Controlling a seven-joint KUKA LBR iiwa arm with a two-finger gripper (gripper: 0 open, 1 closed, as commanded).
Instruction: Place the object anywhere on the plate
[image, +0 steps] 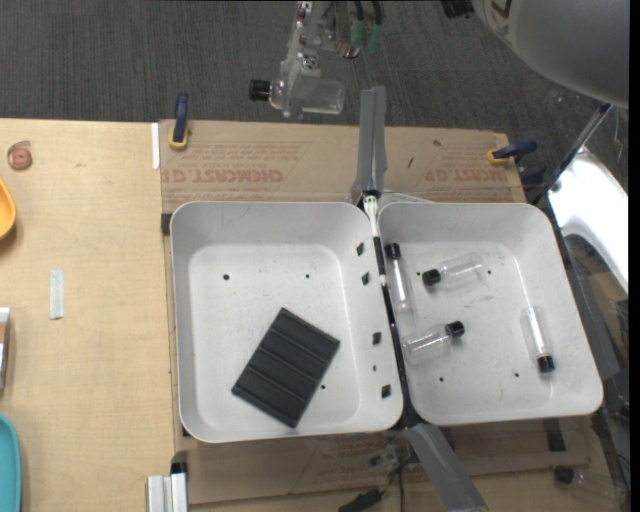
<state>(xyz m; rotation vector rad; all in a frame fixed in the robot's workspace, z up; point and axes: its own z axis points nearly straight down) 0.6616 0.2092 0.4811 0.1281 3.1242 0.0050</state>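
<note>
Desk (90, 300) surface spread widest under me, its tan top carrying a sheet of cardboard (260, 170) that seemed there to keep the two bins from sliding. Next in size, the left bin (181, 300) and the right bin (578, 330) sat touching along their inner edges, so a carry from one to the other would be short. My arm (570, 35) came in from the upper right and stood high, well above the bin walls, a height I judged right for clearing them. In the left bin the dark ribbed plate (287, 366) lay flat and skewed towards the near wall, with bare floor all round it, an easy target from above. My claw (303, 85) hung beyond the far rims, over the cardboard, clamped on a clear vial (315, 98) that lay crosswise between the fingers with its black cap pointing left. So the vial was aloft and well apart from the plate; a move towards the near side and then down remained. Four more capped vials (452, 271) lay scattered in the right bin.
</note>
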